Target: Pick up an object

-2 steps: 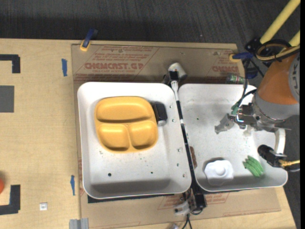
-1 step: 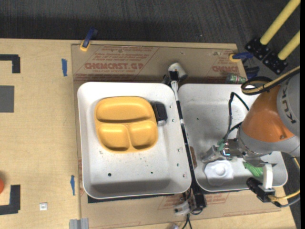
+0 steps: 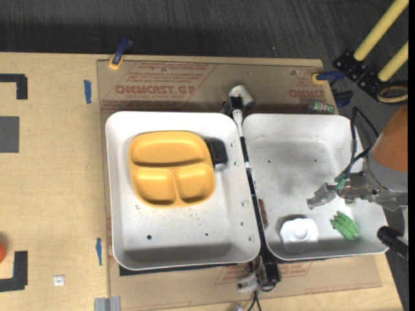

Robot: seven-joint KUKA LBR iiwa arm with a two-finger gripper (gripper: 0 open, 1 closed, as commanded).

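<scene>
Camera view shows the gripper (image 3: 322,198) open, holding nothing, over the right bin (image 3: 285,141). A white bottle (image 3: 298,230) and green toy (image 3: 344,225) lie by its front edge.

Two white bins sit side by side on the counter, a left bin (image 3: 123,193) and a right bin (image 3: 292,135). The left holds one yellow divided tray (image 3: 172,167) and one small black object (image 3: 217,153). The right holds one white bottle (image 3: 298,230) and one green leafy piece (image 3: 345,226).
</scene>
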